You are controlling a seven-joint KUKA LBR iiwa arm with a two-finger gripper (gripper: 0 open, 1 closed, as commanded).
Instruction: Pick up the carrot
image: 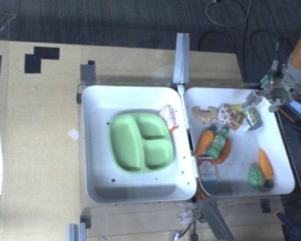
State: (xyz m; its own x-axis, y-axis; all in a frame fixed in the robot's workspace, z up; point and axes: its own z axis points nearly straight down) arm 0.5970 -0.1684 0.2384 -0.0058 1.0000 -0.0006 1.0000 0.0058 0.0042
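An orange carrot (204, 141) with a green top lies in the right bin (286, 154), left of centre, against a green bottle (218, 140). A second orange carrot-like piece (264, 163) rests near the bin's front right corner, beside a green leafy toy (256, 176). My gripper (262, 102) hovers at the far right of that bin, open with nothing between its fingers, just above a small can (252, 119). It is well to the right of the first carrot and behind the second piece.
The right bin also holds a beige piece (204, 114), a snack packet (230, 116), a red item (223, 153) under the bottle and a small jar (207, 168). The left bin (98, 134) carries a green divided tray (141, 142) and a packet (168, 117).
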